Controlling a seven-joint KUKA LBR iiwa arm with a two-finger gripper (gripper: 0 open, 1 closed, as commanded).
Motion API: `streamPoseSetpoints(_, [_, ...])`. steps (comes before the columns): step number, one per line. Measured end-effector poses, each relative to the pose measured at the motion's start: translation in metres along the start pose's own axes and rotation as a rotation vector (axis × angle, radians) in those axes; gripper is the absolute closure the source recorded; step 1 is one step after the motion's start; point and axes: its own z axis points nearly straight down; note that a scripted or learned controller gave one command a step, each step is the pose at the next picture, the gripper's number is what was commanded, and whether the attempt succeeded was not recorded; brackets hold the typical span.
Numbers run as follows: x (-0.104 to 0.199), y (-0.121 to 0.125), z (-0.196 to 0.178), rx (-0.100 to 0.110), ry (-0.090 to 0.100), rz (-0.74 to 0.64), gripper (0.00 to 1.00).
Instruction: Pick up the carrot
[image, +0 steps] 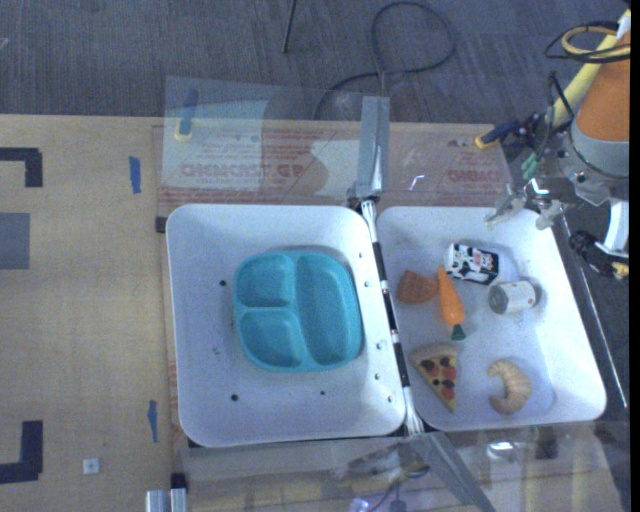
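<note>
So on the desk (80, 330) there are two white bins next to each other, and I'll use the carrot (449, 297) as the reference point since that's the thing to grab. Far to the left of the carrot, the left bin (195, 240) has a teal divided plate (297, 310) sitting pretty much in its middle, three compartments, nothing in them as far as I can see.

The carrot itself lies in the right bin (580, 390), roughly in the middle of that bin's left half, orange end pointing away from the camera and the green tip toward the near side. Just left of it, nearly touching, is a small brownish lump (417, 287), can't tell what food it's meant to be. Below the carrot there's a pizza slice (439, 373). Just above and right of it sits a little black and white carton (471, 262), and right of the carrot a small grey can (513, 296) on its side. Lower right of the carrot is a croissant (510, 385).

The end effector (528, 203) hangs over the bin's far right corner, well up and right of the carrot, not touching anything. Its fingers look spread apart, with nothing between them.
</note>
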Motion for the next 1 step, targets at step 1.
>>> streamPoseSetpoints(1, [0.0223,-0.0781,0.0840,0.001,0.000,-0.031,0.00])
